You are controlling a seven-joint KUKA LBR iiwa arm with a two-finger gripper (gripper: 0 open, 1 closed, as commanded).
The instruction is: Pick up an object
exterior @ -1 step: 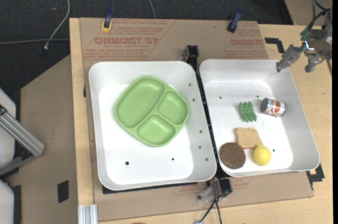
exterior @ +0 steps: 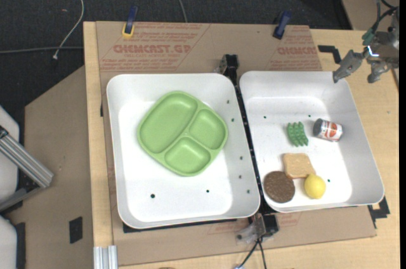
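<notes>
The tool [exterior: 361, 65] hangs at the far right corner of the right bin [exterior: 365, 153], its two fingers [exterior: 343, 66] spread apart with nothing between them. All the loose things lie nearer the camera than the tool and to its left in the view, well apart from it.

Closest to the tool is one small can [exterior: 327, 130] with a red and white label, lying on its side; its long axis runs roughly across the bin, one end toward the bin's right wall and the other toward a single green ridged piece [exterior: 296, 133] just beside it. Further from the tool sits one tan square cracker-like block [exterior: 297, 164], its edges slightly turned against the bin walls. Beyond that, near the bin's front rim, are one round dark brown disc [exterior: 278, 186] and one yellow lemon [exterior: 314, 186], the disc touching the tan block's corner.

Far to the tool's left, the left bin [exterior: 127, 134] holds one green plate [exterior: 183, 132] with three compartments, set at a slant. Both bins rest on the counter [exterior: 63, 153].
</notes>
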